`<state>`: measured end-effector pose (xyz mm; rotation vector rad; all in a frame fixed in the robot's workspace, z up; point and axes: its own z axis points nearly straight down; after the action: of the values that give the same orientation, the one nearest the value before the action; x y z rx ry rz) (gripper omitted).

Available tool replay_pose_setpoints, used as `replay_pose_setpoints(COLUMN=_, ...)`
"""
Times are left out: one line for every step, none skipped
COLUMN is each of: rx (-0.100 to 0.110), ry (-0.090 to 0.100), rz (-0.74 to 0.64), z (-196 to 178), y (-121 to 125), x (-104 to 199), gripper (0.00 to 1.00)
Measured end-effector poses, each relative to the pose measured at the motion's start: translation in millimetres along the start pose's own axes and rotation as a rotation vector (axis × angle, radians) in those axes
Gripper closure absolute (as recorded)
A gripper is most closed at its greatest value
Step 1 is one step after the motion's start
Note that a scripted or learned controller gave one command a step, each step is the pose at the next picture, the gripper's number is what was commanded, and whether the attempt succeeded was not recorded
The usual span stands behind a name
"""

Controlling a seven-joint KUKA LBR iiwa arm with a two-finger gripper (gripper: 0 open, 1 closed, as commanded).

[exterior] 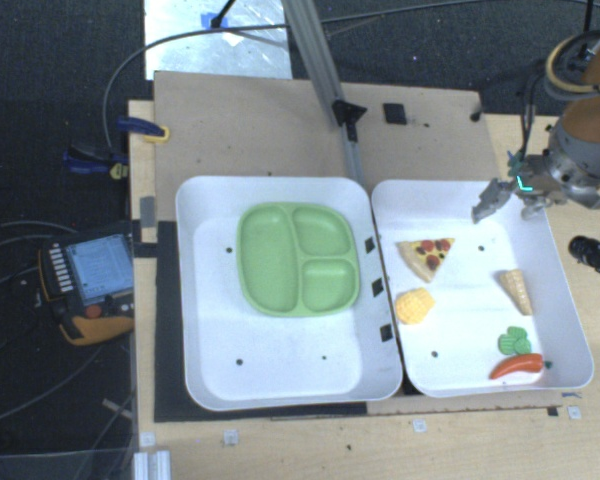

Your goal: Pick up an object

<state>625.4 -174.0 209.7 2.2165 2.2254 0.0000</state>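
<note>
In the camera view, two shallow white bins are seen side by side on the counter (280,128). The left bin (210,358) is occupied by a green divided plate (299,258), which lies flat in its upper middle part. The right bin (570,338) is occupied by five small toy foods, all well apart from the pincer. A pizza slice (426,255) is placed near the bin's upper left part, and a yellow corn piece (414,306) is found just below it. A pale cone-shaped piece (516,290) is set toward the right wall. A green broccoli piece (514,342) and a red sausage (516,367) are located near the lower right corner, touching or nearly so.

The arm is seen entering from the right, and the pincer (492,201) is positioned over the upper right part of the right bin, above the pizza slice and to its right. Nothing is seen gripped between its fingers; how far they are parted cannot be told from this view. A small teal light is shown on the wrist.
</note>
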Motion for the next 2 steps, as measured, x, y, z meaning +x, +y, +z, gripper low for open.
replay_pose_setpoints(rx=-0.002, ry=-0.001, rz=0.000, z=-1, y=0, x=0, gripper=0.00)
replay_pose_setpoints(rx=0.001, ry=0.000, rz=0.001, z=41, y=3, x=-2, gripper=0.00)
